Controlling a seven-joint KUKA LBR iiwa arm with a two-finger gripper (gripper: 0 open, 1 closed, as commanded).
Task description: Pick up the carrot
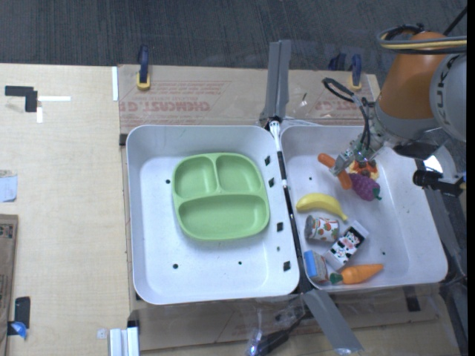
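1. Lying in the right shallow white bin [415,221], close to its near wall: a tapered orange toy carrot with a green stub end [358,274], stretched roughly along that wall, green end to the left.
2. Crowded on the left by a small blue packet [312,264], touching or nearly so; just above, a little black-and-white patterned carton [346,245] and a short printed can [321,228].
3. Low over the far part of the same bin: the grey pincer [349,162], set among a small orange piece [326,159], a bunch of purple toy grapes [365,186] and other bits, well apart from the carrot.
4. Impossible to tell from this view whether the pincer stands wide or narrow, or holds anything.
5. Probably light, stiff and hollow, going by the plastic-toy look; smooth and rounded, so likely to slip or roll out of a poor squeeze. Hardly fragile.
6. Best taken across the thick middle, closing crosswise to the long axis, clear of the thin orange tip and the green stub.
7. Worth coming straight down from above, minding the near wall and the blue packet.
8. Of no concern here: the left white bin [148,273] with its pale green divided plastic plate [220,196].
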